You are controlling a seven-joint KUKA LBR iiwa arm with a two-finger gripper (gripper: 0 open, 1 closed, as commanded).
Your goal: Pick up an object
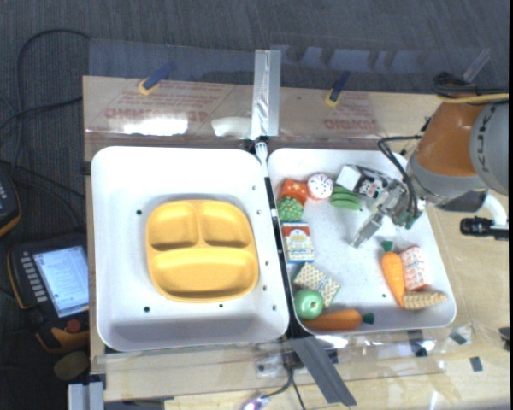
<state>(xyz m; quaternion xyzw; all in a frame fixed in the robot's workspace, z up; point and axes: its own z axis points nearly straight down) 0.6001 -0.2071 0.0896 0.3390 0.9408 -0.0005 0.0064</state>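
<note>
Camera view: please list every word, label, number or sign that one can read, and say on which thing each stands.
No text can be read with certainty.
Bench board: faint red printing, mirrored or blurred, unreadable.
Small carton in the right bin: printed label, too small to read.
Red-and-white packet: print too small to read.
Tablet at the left: lit screen with lines of text, too blurred to read.

A robotics lab: a plywood bench [462, 374] on grey carpet carries two shallow white plastic bins [120, 314], black cables trail left of them, and a handheld black control pendant with a lit screen [56, 284] lies just beyond.
</note>
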